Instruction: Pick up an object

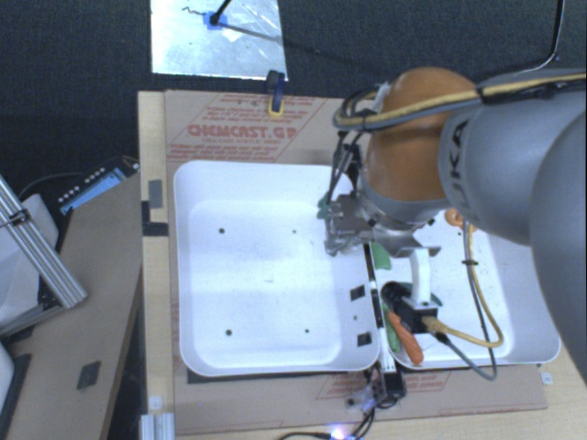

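Note:
My gripper [341, 234] hangs over the right rim of the left white bin [197, 246], close to the divide between the two bins. In the right bin [523, 342], a small green piece [382, 257] lies just right of the gripper. An orange, carrot-like thing [409, 340] lies near the front left corner of that bin, with a green strip [393, 335] beside it. An orange object [451, 216] peeks out from under the arm further back. The arm hides much of the right bin.
Both bins sit on a cardboard sheet [238, 128] with red print. A blue and yellow clamp [274, 93] stands at its back edge. A silvery sheet [215, 26] lies behind, and aluminium rails [37, 255] stand at the left.

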Motion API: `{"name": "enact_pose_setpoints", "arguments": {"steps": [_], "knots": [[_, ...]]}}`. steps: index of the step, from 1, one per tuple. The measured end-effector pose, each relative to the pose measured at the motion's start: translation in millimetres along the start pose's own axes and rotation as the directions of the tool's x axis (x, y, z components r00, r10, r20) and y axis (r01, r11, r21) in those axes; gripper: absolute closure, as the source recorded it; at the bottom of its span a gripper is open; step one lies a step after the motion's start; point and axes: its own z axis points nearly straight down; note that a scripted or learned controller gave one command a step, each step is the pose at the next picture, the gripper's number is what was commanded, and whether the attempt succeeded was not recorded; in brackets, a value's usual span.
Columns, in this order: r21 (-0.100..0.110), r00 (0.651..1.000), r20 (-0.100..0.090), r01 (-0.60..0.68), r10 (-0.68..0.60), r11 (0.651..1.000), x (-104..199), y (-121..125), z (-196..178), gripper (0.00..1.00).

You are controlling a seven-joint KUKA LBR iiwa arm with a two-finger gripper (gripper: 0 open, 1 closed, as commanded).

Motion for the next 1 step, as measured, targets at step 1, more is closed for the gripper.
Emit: {"name": "enact_pose_setpoints", "arguments": {"steps": [1], "knots": [[-0.010,1.000,0.004,-0.010,0.010,1.000,-10.8,25.7,-113.9,1.00]]}}
